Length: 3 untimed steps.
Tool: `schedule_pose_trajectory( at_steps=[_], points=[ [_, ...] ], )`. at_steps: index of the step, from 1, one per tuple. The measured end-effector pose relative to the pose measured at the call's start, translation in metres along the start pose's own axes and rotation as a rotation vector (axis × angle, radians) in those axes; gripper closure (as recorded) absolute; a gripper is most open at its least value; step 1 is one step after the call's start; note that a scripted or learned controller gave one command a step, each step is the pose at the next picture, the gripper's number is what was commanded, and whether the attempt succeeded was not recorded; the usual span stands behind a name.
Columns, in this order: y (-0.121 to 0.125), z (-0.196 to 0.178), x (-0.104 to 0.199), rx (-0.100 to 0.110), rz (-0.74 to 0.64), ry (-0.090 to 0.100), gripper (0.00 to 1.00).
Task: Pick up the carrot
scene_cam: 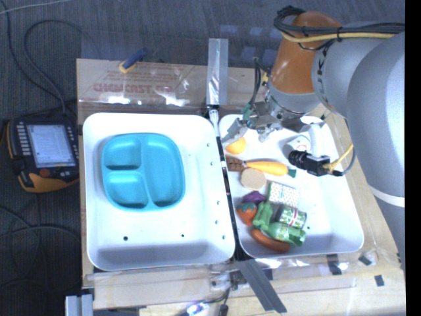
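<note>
Carrot [266, 167] lies in right bin [342, 206], just below gripper [253, 129]; gripper state unclear. Blue plate [141, 170] in left bin [95, 196]. Tabletop [105, 78] on dark carpet [39, 255]; pendant [43, 151] left.

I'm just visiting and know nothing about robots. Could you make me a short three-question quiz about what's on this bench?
1. True or false: the carrot lies in the same bin as the blue plate.
2. Multiple choice: the end effector is a) over the blue plate, b) over the far end of the right bin, c) off the bench over the floor.
3. Fill in: the blue plate has ___ compartments.

Key: 1 false, the carrot is in the right bin and the plate in the left bin. 2 b. 3 three.
</note>
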State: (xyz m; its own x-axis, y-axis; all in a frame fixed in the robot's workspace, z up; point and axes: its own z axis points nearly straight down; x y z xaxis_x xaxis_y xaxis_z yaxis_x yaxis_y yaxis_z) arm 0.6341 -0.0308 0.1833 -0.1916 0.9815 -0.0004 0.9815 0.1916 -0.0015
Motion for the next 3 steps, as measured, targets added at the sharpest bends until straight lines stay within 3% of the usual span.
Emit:
schedule_pose_trajectory(
  at_steps=[1, 2, 3],
  points=[
    [-0.054, 0.0, -0.041, 0.0, -0.088, -0.002, 0.0],
    [-0.063, 0.081, -0.071, -0.009, -0.043, -0.003, 0.0],
    [-0.062, 0.071, -0.07, -0.011, -0.042, 0.0, 1.0]
  ],
)
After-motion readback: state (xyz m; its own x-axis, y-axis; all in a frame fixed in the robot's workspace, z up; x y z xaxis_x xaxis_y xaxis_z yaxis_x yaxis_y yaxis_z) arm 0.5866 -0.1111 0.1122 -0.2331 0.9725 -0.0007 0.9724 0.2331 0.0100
